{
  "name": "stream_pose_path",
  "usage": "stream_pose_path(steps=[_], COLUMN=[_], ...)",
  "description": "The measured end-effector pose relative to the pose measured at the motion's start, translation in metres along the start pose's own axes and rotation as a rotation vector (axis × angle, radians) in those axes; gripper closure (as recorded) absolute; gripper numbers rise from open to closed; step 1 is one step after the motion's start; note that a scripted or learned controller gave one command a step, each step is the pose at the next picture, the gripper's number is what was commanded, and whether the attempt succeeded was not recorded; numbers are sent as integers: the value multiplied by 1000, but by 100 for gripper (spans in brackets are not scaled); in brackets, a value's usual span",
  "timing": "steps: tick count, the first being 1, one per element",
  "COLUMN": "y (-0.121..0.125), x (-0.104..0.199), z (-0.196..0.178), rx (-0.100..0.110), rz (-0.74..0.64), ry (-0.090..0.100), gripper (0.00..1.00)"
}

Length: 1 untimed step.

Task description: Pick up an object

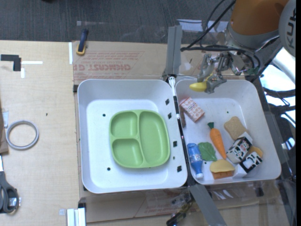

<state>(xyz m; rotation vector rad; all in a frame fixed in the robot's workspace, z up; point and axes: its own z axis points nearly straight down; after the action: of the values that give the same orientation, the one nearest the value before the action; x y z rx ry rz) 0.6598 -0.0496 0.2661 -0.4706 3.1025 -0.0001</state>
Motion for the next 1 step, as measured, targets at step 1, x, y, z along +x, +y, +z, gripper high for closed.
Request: stream_pose_path(steps=[1], y=[11], x=[-4], z=[-10], rx=[0], rz=[-143], ry=[-2], gripper=[100])
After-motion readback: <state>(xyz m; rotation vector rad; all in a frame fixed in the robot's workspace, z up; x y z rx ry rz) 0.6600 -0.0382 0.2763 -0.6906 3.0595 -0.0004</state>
